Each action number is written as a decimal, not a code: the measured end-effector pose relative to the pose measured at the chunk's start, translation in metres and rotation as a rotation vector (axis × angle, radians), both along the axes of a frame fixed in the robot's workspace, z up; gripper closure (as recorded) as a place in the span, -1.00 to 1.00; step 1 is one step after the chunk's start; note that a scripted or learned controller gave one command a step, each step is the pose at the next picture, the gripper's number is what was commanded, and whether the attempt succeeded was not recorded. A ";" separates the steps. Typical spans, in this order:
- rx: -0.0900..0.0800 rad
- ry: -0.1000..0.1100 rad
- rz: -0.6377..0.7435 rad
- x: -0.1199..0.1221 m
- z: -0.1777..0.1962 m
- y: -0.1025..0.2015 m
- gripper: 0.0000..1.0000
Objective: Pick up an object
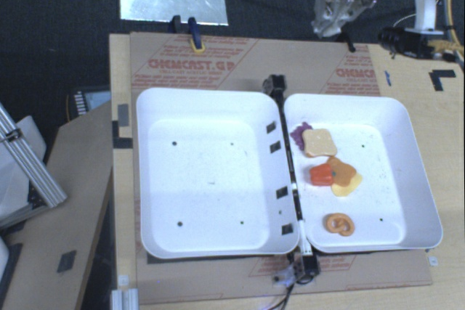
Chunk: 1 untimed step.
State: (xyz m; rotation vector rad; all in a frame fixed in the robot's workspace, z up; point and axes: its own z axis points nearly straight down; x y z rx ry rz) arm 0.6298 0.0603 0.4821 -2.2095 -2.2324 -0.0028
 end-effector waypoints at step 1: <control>0.001 -0.006 0.001 -0.018 0.048 0.069 1.00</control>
